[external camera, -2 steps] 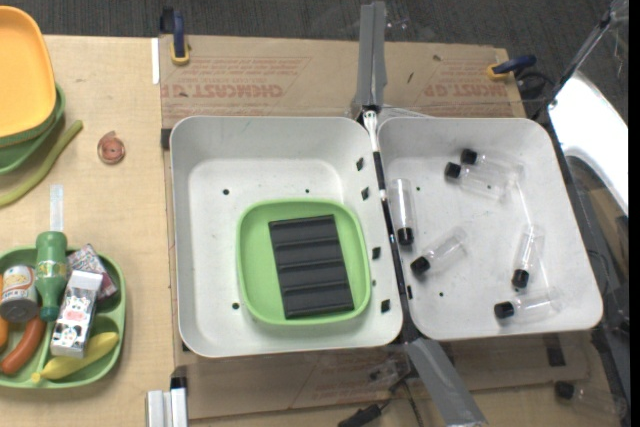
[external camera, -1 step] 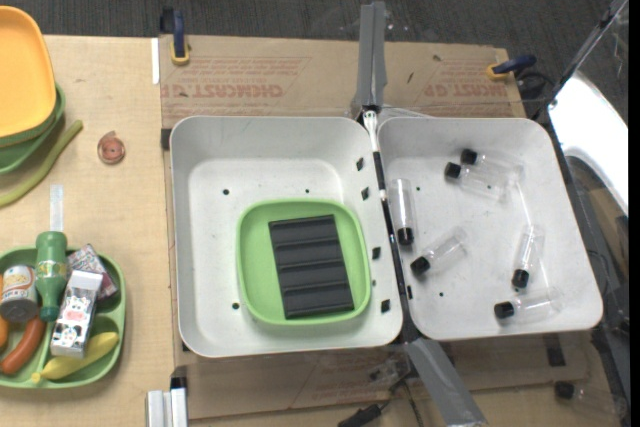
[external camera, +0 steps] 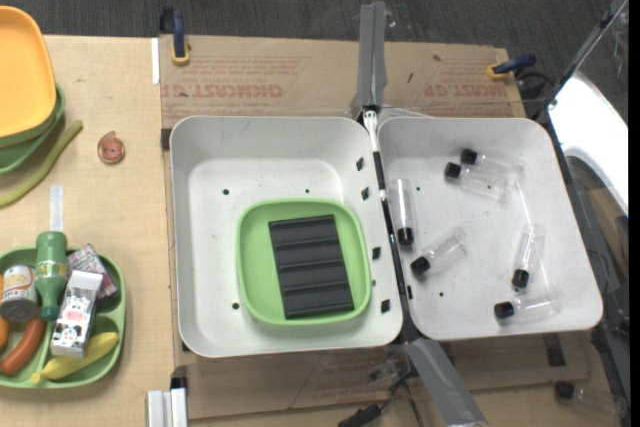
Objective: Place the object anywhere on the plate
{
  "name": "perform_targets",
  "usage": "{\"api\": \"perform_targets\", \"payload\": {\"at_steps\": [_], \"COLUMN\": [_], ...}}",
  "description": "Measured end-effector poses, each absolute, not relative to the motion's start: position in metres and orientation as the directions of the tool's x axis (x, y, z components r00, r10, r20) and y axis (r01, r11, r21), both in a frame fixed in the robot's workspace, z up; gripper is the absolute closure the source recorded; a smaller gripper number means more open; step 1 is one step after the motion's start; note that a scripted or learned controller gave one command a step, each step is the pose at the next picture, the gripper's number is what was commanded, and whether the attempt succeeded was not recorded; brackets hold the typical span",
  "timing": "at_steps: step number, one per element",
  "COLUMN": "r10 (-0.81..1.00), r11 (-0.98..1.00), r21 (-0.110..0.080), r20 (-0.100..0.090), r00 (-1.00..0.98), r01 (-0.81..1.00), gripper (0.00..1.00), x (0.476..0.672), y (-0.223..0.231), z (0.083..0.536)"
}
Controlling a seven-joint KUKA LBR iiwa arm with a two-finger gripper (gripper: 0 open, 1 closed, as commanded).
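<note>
Green plate [external camera: 255, 267] sitting in left bin [external camera: 195, 215], vials in right bin [external camera: 470, 290].
Dark ribbed block [external camera: 310, 265] lying approx. mid-plate. Five clear vials w/ black caps scattered in right bin, all apart from plate: one [external camera: 402, 210] along left wall, one [external camera: 437, 253] just right of it, one [external camera: 482, 168] at far side, two [external camera: 524, 257] [external camera: 520, 305] toward near-right corner. Gripper state: can't tell. Green tray of toy food [external camera: 100, 355] well off to the left.

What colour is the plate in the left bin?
Green, with a dark ribbed block lying on it; the plate shows clearly in the camera view.
</note>
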State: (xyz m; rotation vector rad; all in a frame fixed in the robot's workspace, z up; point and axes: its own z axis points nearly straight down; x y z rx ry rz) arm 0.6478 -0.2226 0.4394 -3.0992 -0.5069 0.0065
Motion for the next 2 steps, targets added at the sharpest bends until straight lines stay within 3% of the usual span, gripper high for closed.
{"api": "perform_targets", "payload": {"at_steps": [2], "r10": [0.201], "r11": [-0.980], "r21": [-0.001], "r20": [-0.002], "r00": [0.980], "r01": [0.201], "gripper": [0.00], "x": [0.6528], "y": [-0.2229], "z": [0.4406]}}
